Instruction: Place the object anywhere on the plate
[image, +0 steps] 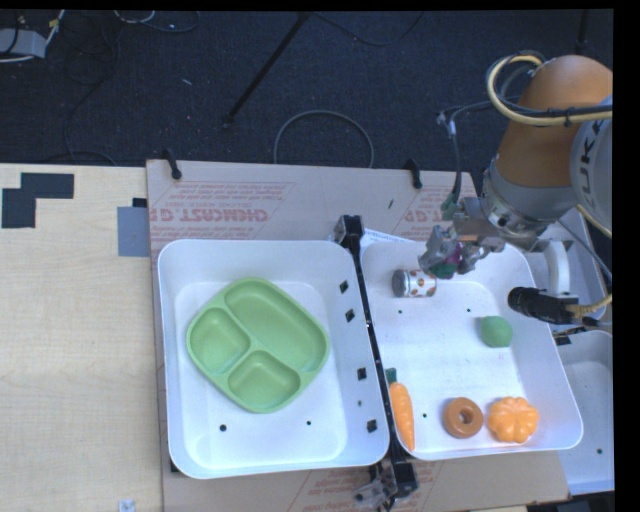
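A light green plate (257, 343) with three compartments lies in the left bin (190, 440). In the right bin (545, 415), near its far left corner, a small can (413, 284) lies on its side. My gripper (443, 256) hangs just above and to the right of the can, at the bin's far edge. Whether it touches the can is unclear. Nothing shows as held by it.
Also in the right bin are a green round object (495, 331), a donut (463, 417), an orange pumpkin-like toy (512, 420) and a carrot (402, 414) along the left wall. A black divider (365, 340) runs between the bins.
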